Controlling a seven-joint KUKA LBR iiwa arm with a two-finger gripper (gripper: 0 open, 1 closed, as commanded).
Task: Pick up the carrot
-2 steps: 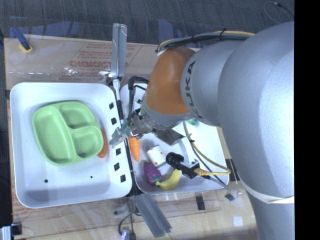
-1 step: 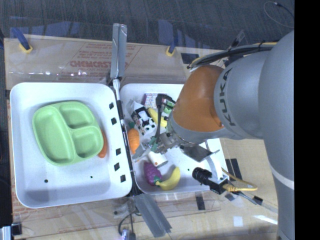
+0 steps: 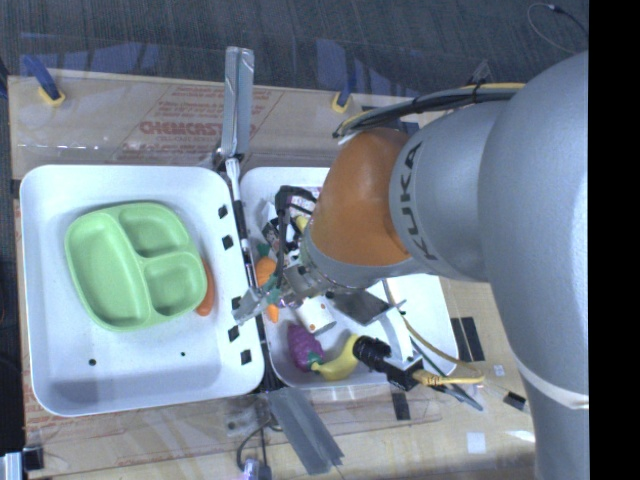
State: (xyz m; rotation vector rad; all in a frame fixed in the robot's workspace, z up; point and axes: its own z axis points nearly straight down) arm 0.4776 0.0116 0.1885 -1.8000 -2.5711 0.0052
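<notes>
An orange, carrot-like piece (image 3: 264, 271) with a green bit above it lies by the left wall of the right bin (image 3: 430, 303). My gripper (image 3: 273, 294) hangs right over it, low in the bin, largely covered by the orange-banded wrist. A second small orange bit (image 3: 272, 314) shows just below the gripper. Another long orange thing (image 3: 206, 292) lies in the left bin (image 3: 60, 368), pressed against the right edge of the green divided plate (image 3: 135, 263). I cannot tell which orange thing is the carrot, nor whether anything sits in the gripper.
A purple eggplant (image 3: 303, 346) and a yellow banana (image 3: 338, 364) lie at the front of the right bin, with a white block (image 3: 318, 316) just behind them. The divider wall between the bins runs close to the gripper's left.
</notes>
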